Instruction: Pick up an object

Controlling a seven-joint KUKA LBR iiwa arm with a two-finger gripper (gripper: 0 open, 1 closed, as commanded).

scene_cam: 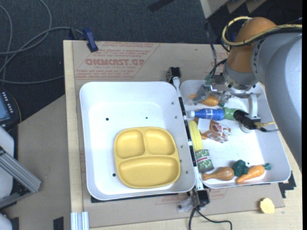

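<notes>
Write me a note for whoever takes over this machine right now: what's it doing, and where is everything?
Gripper: low over the far end of the right bin, above an orange toy; nothing seen held.
Right bin things: blue bottle, corn, brown packet, green can, pear-shaped toy, carrot.
Left bin: yellow tray.
Done: no pick yet.
Left: grasp and lift one thing.

You can't tell how the hand (214,91) stands over the right bin's (276,155) far corner; it partly hides an orange object (209,100), and the frame edge crops the arm (283,75).
</notes>
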